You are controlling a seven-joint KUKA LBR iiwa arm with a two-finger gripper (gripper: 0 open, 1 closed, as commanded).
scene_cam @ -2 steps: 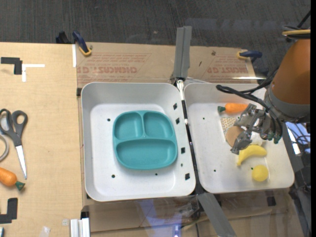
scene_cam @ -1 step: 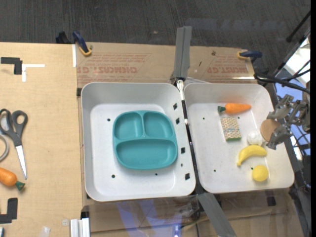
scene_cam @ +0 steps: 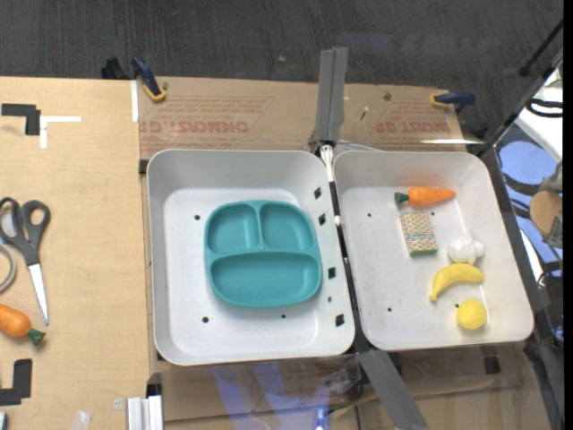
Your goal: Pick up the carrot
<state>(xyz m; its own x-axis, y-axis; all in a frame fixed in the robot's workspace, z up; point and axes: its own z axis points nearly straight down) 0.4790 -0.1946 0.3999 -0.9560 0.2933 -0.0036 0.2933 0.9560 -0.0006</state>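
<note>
Carrot (scene_cam: pixel 428 196) at back of right bin (scene_cam: pixel 501 267); teal divided plate (scene_cam: pixel 263 253) in left bin (scene_cam: pixel 170 267).

Both bins white: left bin (scene_cam: pixel 170 267), right bin (scene_cam: pixel 501 267). Left one has a teal divided plate (scene_cam: pixel 263 253), solid colour, no print. Right one: carrot (scene_cam: pixel 428 196) orange with a green stem end; small packet (scene_cam: pixel 418 234) pale with a fine green-and-tan speckle pattern; garlic-like lump (scene_cam: pixel 464 251) white; banana (scene_cam: pixel 455 279) yellow; lemon (scene_cam: pixel 471 314) yellow. Cardboard sheet (scene_cam: pixel 233 119) behind the bins is brown with faded red lettering, blue-and-yellow clamps (scene_cam: pixel 149 78) at its corners. Bench top (scene_cam: pixel 72 186) is light wood. Scissors (scene_cam: pixel 27 249) have grey handles and silver blades. Second carrot (scene_cam: pixel 16 322) on the bench is orange, green tip.
</note>
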